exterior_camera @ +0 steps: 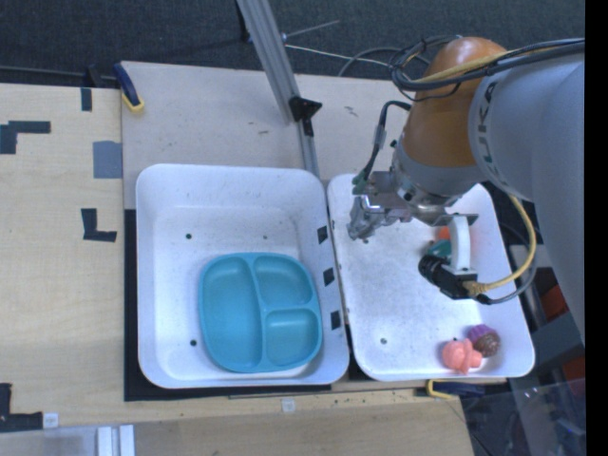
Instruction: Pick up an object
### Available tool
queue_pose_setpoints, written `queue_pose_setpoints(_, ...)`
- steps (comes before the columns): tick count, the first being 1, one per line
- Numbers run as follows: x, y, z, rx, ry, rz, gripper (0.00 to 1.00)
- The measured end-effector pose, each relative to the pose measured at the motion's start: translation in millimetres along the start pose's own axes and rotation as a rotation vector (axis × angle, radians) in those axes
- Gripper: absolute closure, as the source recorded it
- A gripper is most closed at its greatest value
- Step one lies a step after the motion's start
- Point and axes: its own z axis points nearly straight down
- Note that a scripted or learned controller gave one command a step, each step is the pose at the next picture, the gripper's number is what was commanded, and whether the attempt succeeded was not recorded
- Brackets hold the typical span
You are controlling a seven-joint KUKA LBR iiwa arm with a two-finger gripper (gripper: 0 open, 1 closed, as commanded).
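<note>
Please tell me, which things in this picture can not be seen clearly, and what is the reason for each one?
1. Gripper, camera view: too small and dark to tell how its fingers stand, or whether anything is between them.
2. Small green object in the right bin: the arm covers most of it, so its shape is unclear.
3. Pink toy and purple object: too small and blurred to identify.
4. The blue divided plate shows plainly.

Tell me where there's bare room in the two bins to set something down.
Left bin: a free strip behind the blue divided tray, toward the far wall, plus a narrower one along its left side. Right bin: open floor in the middle, between the gripper and the pink toy. Crowded: the right bin's far end under the arm, and its near right corner.
</note>
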Motion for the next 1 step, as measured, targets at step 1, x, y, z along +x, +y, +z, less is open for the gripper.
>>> queue_pose_setpoints(1,43.6,30.4,-8.4,-0.001,-0.001,0.001,1.00)
